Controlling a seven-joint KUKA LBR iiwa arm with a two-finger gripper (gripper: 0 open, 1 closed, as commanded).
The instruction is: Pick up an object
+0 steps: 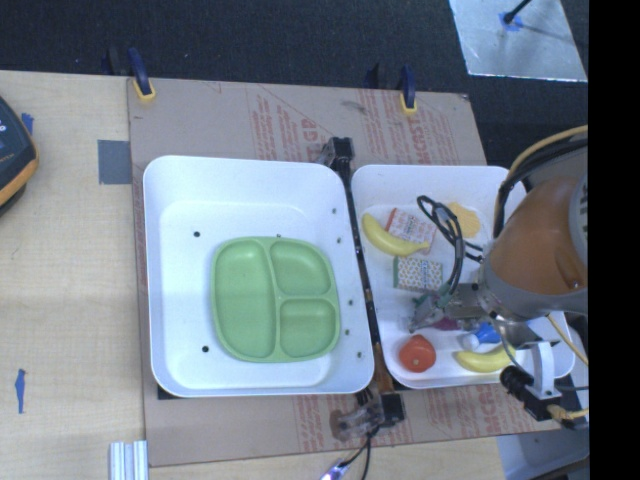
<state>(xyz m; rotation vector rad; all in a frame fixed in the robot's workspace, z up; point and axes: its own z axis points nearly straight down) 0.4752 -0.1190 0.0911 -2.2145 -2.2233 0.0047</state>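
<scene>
The left bin (170,268) has open floor all round the green tray (274,299), widest along its top and left sides. The right bin (385,183) is crowded: a banana (390,237) and a packet (412,226) near the top, a patterned card (418,273) in the middle, a tomato (417,353) and a second banana (482,360) along the bottom. The arm (535,248) hangs over the bin's right half, with a black cable (443,223) looping across. Bare floor shows at the bin's top left corner and down its left wall.

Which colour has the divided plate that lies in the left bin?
The divided plate is light green; the camera view shows it clearly.
</scene>
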